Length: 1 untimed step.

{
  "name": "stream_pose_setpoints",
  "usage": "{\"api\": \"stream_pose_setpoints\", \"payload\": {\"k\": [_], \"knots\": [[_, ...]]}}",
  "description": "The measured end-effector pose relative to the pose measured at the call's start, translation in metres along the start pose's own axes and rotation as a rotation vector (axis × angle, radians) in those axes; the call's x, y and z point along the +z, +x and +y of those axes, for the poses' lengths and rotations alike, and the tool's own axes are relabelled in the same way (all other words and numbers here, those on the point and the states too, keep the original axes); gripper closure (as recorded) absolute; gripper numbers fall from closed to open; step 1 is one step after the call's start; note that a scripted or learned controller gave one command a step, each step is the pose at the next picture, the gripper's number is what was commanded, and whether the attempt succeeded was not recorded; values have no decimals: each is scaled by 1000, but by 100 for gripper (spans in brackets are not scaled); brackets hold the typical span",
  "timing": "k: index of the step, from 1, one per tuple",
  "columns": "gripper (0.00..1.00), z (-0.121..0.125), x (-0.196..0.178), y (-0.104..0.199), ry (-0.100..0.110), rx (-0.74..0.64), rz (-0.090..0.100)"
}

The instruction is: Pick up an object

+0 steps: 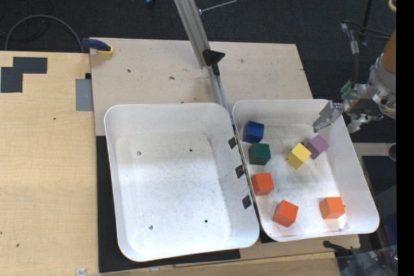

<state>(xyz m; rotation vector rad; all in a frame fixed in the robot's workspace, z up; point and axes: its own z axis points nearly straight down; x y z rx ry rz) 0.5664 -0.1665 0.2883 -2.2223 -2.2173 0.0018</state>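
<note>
The left bin point(171, 184) was seen bare of blocks. In the right bin point(362, 203), 7 blocks were scattered: blue point(253, 131), green point(259, 153), 3 orange, yellow point(299, 156) and purple point(318, 145). The gripper point(339, 114) was poised at the bin's upper right rim, near the purple block, probably lining up; whether it was spread could not be told.
</note>
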Motion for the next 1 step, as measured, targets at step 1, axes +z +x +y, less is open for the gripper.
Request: {"api": "stream_pose_setpoints", "payload": {"k": [1], "knots": [[0,-64,38,-33,6,4,0]]}}
